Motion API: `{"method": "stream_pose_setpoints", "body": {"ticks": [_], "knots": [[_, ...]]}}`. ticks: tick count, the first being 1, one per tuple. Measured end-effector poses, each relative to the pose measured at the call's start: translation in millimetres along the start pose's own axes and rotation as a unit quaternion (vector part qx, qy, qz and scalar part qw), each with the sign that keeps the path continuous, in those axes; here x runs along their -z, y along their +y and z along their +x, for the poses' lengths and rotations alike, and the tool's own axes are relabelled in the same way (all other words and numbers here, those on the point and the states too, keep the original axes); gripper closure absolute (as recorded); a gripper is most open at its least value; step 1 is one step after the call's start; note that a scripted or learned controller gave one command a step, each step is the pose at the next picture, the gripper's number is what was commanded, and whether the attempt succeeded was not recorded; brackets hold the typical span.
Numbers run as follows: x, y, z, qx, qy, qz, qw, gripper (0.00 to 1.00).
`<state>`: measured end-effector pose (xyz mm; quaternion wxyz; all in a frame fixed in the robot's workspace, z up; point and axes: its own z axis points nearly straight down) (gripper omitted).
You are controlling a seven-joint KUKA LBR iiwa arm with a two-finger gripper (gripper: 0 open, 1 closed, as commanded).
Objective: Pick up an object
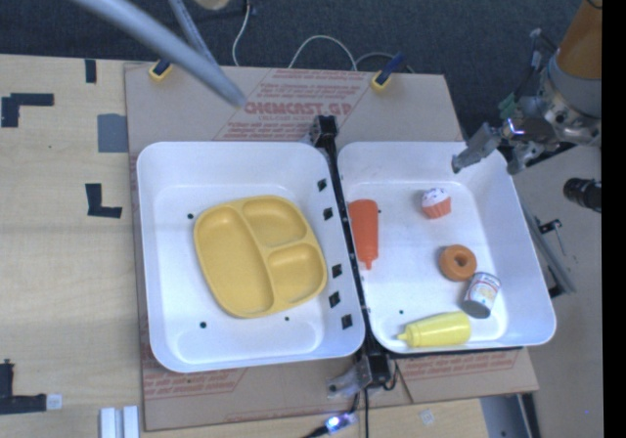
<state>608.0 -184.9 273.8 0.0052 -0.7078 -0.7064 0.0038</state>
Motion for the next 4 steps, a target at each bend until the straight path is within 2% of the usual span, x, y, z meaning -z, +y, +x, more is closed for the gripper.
{"method": "stream_pose_setpoints", "body": {"ticks": [1, 3, 4], "knots": [[6.9, 2.0, 0.6, 0.002, -0.001, -0.006, 1.0000, 0.00], [-121.9, -3.1, 3.7, 0.002, -0.001, -0.003, 1.0000, 0.00], [-165.9, -1.9, 4.5, 0.002, -0.001, -0.003, 1.0000, 0.00]]}}
